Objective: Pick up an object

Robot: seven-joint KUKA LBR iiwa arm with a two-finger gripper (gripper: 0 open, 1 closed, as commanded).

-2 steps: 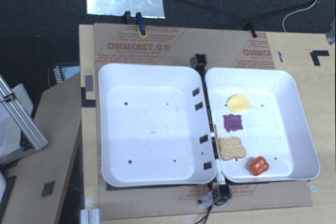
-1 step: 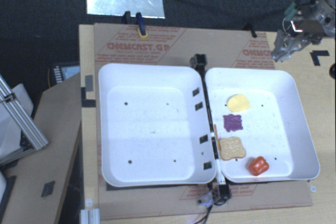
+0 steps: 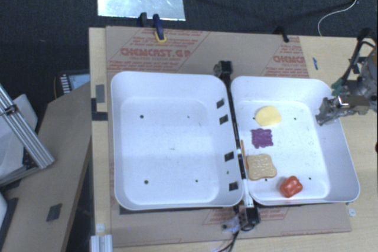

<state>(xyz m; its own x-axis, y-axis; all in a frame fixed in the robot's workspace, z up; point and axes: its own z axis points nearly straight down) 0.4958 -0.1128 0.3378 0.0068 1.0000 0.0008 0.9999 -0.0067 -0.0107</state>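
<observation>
Fingers of the gripper (image 3: 328, 114) are too blurred for their state to be told; it is seen over the right bin's (image 3: 339, 153) right rim. Four objects are spread along that bin's left side: yellow piece (image 3: 268, 115), purple piece (image 3: 262, 138), toast (image 3: 261, 166), red piece (image 3: 290, 186).

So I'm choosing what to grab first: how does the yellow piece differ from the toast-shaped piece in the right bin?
The yellow piece is plain yellow and rounded; the toast-shaped piece is tan, squarish, speckled. The yellow piece lies farther up the right bin, above the purple piece; the toast lies below it, against the divider. Both lie flat, untouched.
</observation>
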